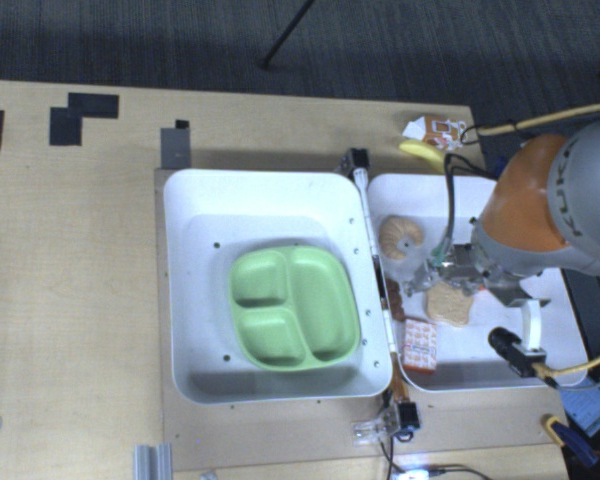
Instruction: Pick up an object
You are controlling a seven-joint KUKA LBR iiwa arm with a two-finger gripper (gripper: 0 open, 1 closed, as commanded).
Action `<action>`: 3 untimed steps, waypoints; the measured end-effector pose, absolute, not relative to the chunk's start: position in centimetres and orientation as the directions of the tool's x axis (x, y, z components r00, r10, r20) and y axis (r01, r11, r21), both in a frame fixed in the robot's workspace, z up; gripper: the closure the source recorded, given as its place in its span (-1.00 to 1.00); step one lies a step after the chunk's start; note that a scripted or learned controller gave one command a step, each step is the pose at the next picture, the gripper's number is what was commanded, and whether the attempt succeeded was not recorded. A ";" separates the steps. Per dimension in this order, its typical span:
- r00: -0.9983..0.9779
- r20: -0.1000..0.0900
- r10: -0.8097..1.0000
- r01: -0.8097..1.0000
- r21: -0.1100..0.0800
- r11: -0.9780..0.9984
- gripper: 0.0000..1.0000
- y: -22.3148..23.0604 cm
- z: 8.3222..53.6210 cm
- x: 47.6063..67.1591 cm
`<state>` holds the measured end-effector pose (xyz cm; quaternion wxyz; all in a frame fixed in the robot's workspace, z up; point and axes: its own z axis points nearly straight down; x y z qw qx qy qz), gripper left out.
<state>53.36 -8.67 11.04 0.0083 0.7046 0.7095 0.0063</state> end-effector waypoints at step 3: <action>-0.004 -0.002 1.000 1.000 0.010 0.004 -1.00 -8.4 8.8 55.8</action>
